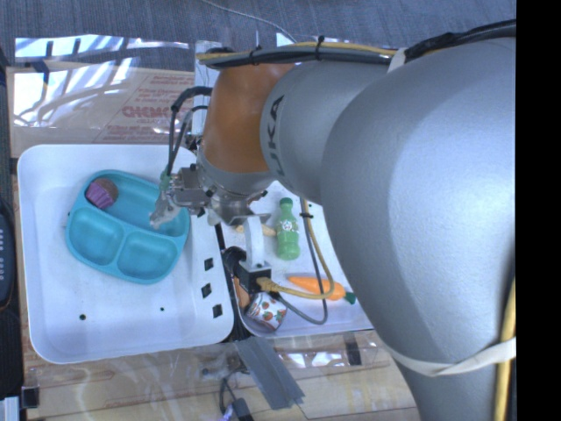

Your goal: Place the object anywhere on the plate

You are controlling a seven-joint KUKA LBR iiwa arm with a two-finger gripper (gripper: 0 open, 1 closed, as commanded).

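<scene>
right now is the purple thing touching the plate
Touching. The camera view shows the purple thing lying inside the blue plate's top-left compartment, resting on its floor.

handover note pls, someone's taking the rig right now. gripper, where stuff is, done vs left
Gripper: over the right rim of the blue divided plate in the left bin. No object seen between its fingers; open or shut can't be told from this view.
On the plate: a purple object sits in the upper-left compartment. The two lower compartments hold nothing.
Right bin: green bottle, carrot, patterned cup, partly hidden by the arm.
Done: purple object appears placed, if that was the target.
Left: confirm the target, then clear the arm from the plate.
</scene>
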